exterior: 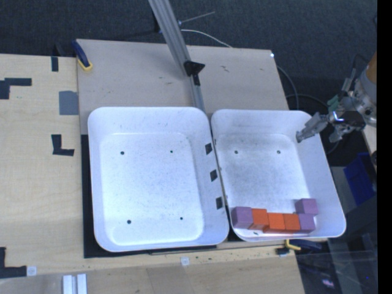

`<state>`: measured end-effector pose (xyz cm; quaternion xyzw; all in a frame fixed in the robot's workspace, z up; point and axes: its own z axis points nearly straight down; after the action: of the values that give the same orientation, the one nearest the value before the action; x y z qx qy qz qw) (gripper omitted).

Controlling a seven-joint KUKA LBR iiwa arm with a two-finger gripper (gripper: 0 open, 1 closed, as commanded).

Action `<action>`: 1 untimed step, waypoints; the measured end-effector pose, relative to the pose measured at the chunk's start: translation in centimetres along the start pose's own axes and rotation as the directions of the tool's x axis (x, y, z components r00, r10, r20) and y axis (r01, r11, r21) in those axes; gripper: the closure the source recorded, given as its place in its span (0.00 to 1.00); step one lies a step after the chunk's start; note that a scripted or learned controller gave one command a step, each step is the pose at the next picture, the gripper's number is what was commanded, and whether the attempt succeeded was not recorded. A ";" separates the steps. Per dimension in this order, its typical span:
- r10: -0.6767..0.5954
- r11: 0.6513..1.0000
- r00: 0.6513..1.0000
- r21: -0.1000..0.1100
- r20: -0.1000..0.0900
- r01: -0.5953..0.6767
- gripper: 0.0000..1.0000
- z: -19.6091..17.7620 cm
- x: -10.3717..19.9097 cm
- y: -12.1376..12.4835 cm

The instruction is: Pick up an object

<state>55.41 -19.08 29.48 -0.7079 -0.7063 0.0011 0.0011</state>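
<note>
Several small blocks lie in a row along the near wall of the right bin (318, 164): a purple block (242, 215) at the left end, orange blocks (275, 220) in the middle, and purple blocks (306, 208) stacked at the right end. My gripper (320, 133) hangs over the bin's far right corner, well away from the blocks. Its fingers are spread open, with one grey finger (308, 130) pointing left over the rim and nothing between them.
The left bin (98, 164) stands beside the right one, with black clips along the shared wall. A slanted metal rail (171, 29) rises behind the bins. Cables run along the bench's far right side.
</note>
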 end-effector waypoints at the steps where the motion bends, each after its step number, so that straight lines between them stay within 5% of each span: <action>1: -0.008 1.000 1.000 -0.006 0.000 0.008 0.00 -1.8 3.3 5.4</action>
<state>60.80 -15.82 31.29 -0.7049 -0.7093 -0.0011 -0.0012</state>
